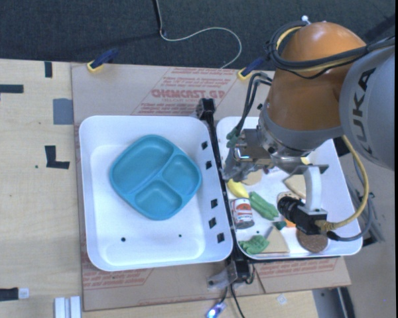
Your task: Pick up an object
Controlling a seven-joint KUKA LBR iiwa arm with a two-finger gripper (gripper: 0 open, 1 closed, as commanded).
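- Overhead, the cardboard sheet (186, 91) under the bins carries red print, upside down from the camera; it looks like "CHEMCAST GP", smaller lines unreadable.
- Arm (378, 105) shows part of its white maker's lettering on the grey link at the frame's right.
- Small can (243, 213) in the right bin (341, 177) has a red-and-white label; text too small to read.
- Gripper (252, 167) sits low over the right bin's left half, near the divider (215, 171); grip state cannot be told, hidden under the wrist.
- Candidate objects beside it: yellow piece (237, 189), green piece (263, 205), brown round item (312, 241) at the near rim.
- Right bin is crowded; items lie close to the left wall and near edge.
- Left bin (99, 197) holds a blue divided plate (155, 176), with bare white floor all round it.
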